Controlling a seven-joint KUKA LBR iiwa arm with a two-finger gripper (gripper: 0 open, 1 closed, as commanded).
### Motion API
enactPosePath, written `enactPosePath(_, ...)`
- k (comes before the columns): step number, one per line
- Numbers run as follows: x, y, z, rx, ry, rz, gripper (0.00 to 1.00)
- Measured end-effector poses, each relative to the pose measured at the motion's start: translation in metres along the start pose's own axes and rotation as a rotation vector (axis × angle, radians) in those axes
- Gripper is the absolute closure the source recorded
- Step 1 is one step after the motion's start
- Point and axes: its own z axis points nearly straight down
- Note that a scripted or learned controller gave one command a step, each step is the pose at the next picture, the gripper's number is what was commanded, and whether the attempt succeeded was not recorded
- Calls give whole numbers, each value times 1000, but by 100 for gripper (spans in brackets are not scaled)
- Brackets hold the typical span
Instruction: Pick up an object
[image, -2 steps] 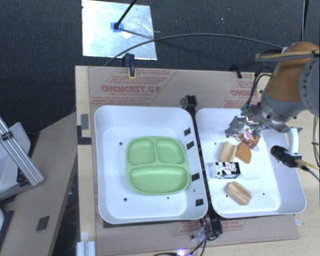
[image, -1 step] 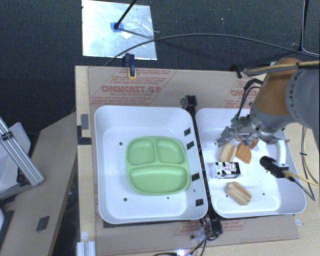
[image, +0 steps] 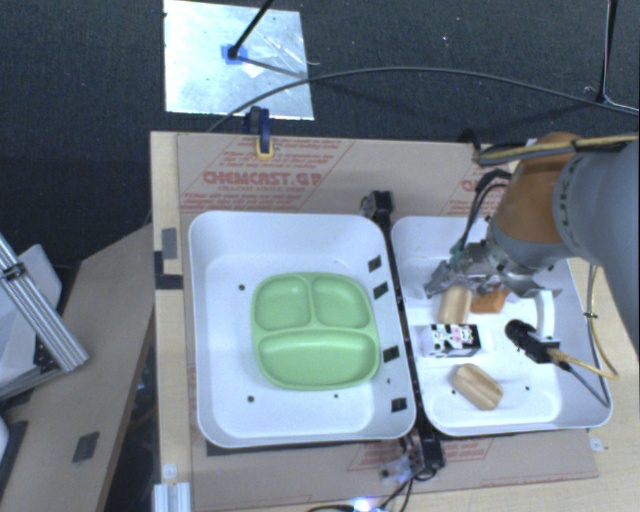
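Where dark carpet (image: 80, 110) spreads, bins (image: 215, 330) rest — seemingly on cardboard (image: 300, 170).

A robotics lab: two shallow white plastic bins (image: 215, 300) sit on a protective-film-covered board (image: 300, 170), dark carpet (image: 80, 90) around, an aluminium extrusion frame (image: 35, 310) at nine o'clock, cables trailing overhead.

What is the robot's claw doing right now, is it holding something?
Gripper: low in the right bin, at a tan block. Whether it is gripping anything cannot be told.
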Motion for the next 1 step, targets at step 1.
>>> enactPosePath(1, 0, -3, -8, 9, 0, 3, 100)
